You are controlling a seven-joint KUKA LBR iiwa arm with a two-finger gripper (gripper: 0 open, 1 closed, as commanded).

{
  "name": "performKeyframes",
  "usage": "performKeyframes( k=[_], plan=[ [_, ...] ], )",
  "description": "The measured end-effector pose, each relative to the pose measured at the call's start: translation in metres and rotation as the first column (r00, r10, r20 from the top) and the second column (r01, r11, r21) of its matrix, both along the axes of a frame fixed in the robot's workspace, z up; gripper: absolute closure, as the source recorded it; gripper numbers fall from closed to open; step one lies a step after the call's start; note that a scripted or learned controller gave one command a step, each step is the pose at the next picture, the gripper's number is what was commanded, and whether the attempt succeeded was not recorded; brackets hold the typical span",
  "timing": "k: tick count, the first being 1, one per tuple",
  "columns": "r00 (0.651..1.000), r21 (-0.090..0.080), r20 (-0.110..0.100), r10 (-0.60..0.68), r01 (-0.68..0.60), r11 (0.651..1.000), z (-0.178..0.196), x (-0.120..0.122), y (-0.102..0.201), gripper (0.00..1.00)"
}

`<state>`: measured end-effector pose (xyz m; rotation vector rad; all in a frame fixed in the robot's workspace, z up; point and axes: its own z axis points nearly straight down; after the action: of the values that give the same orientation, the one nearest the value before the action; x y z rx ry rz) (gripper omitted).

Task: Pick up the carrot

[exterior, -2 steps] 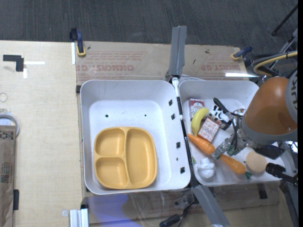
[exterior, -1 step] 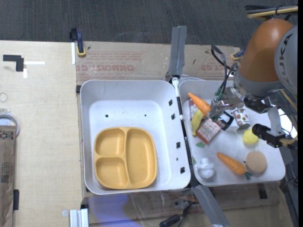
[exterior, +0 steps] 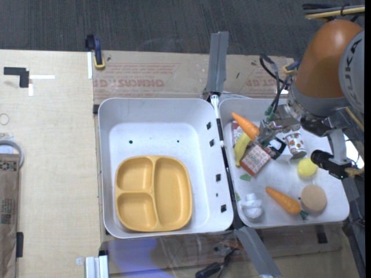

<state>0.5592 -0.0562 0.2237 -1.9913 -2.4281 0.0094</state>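
Note:
Two orange carrots lie in the right bin (exterior: 342,213). One carrot (exterior: 244,124) rests slanted near the bin's back left corner. The other carrot (exterior: 282,199) lies near the front, its tip against a tan round bun (exterior: 313,197). My gripper (exterior: 268,133) hangs low over the bin, just right of the back carrot's thick end and above a red-brown packet (exterior: 255,158). The wrist hides the contact point, so I cannot tell whether the carrot is touched.
A banana (exterior: 241,148), a small can (exterior: 295,145), a lemon (exterior: 306,167) and a white object (exterior: 251,206) share the right bin. The left bin (exterior: 116,120) holds a yellow divided plate (exterior: 154,193). A grey divider (exterior: 218,62) stands between the bins.

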Motion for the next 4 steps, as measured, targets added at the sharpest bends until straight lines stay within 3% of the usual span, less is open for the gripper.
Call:
performKeyframes(
  k=[1, 2, 3, 4],
  plan=[
    [1.0, 0.0, 0.0, 0.0, 0.0, 1.0, 0.0, 0.0, 0.0, 0.0],
    [0.997, 0.003, 0.002, -0.072, 0.072, 0.997, -0.004, -0.057, -0.037, 0.0],
    [1.0, 0.005, 0.001, -0.005, 0.005, 1.0, -0.099, -0.082, -0.056, 0.0],
    [0.979, 0.005, 0.002, 0.201, -0.202, 0.979, -0.133, -0.082, -0.043, 0.0]
  ],
)
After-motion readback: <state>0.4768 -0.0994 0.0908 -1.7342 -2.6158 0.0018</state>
